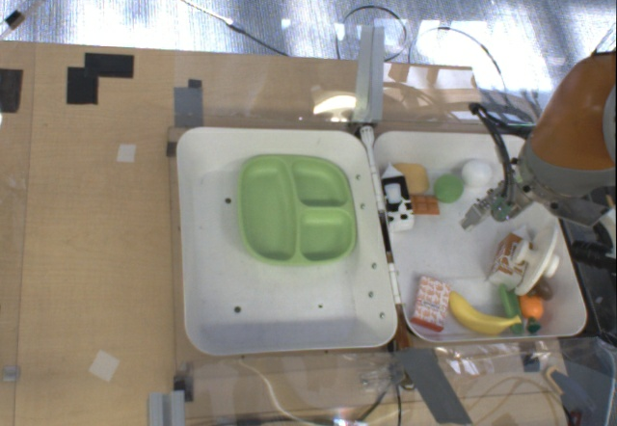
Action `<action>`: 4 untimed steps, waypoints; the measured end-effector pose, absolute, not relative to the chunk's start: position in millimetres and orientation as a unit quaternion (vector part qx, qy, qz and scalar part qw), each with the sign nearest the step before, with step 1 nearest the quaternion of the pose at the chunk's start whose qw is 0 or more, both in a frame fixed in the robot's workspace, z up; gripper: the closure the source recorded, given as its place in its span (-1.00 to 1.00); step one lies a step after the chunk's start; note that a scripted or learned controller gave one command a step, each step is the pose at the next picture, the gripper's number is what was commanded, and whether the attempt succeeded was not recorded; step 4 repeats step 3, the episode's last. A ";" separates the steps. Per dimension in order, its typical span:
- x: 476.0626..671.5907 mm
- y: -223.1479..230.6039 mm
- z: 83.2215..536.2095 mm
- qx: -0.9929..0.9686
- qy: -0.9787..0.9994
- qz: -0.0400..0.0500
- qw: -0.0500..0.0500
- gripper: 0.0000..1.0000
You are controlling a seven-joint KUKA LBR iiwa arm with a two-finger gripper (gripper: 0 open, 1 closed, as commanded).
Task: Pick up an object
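Scene was bright and evenly lit; glare patches showed on the grey metal floor [289, 0] and clear plastic divider [335, 106]. Shadows soft, focus slightly soft.

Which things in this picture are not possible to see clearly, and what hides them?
- Gripper, camera view: too small and blurred to judge its state.
- Grey arm with orange band: cut off by the right edge.
- Small orange carrot-like toy: partly behind the yellow banana; its shape is unclear.
- Red-and-white packet: print too small to read.
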State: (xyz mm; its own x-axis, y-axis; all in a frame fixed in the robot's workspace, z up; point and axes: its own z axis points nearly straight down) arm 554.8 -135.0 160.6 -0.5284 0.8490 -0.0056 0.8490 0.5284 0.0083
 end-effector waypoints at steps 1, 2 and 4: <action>554.2 -136.7 160.2 0.486 0.874 0.002 0.004 -1.00; 531.4 -182.5 94.6 0.440 0.898 0.001 0.005 -1.00; 534.5 -181.9 106.9 0.437 0.899 0.002 0.009 1.00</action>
